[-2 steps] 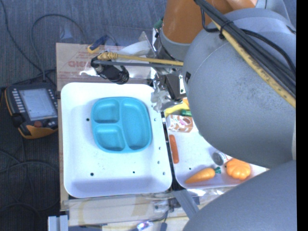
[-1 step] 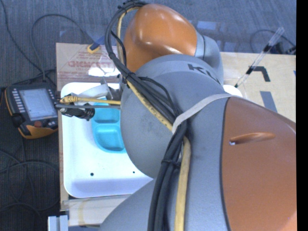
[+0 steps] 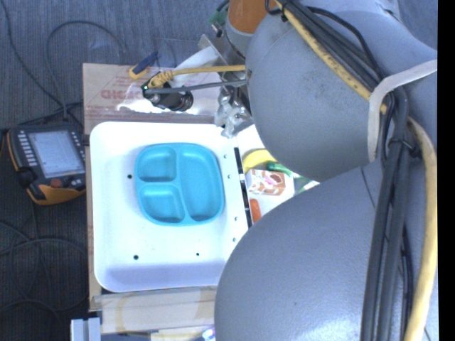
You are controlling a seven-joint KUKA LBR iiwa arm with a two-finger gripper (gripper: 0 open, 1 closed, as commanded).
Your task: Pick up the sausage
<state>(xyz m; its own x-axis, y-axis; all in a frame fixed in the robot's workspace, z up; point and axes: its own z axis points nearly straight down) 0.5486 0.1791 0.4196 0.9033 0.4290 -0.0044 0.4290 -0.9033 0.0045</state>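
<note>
With the bulky grey arm (image 3: 334, 84) covering the right white bin (image 3: 245, 190), the small orange-red sausage (image 3: 254, 209) peeks beside a printed packet (image 3: 269, 183); the claw (image 3: 231, 119), its state unreadable, could grab the packet instead.

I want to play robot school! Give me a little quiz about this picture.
1. Pick one: what colour is the divided plate in the white bin on the view's left?
A. red
B. blue
C. green

2. True or false: the plate has three compartments.

3. Fill the gap: the big grey arm has a band near the top of the picture, and its colour is ____.

Key: 1 B; 2 true; 3 orange.
</note>
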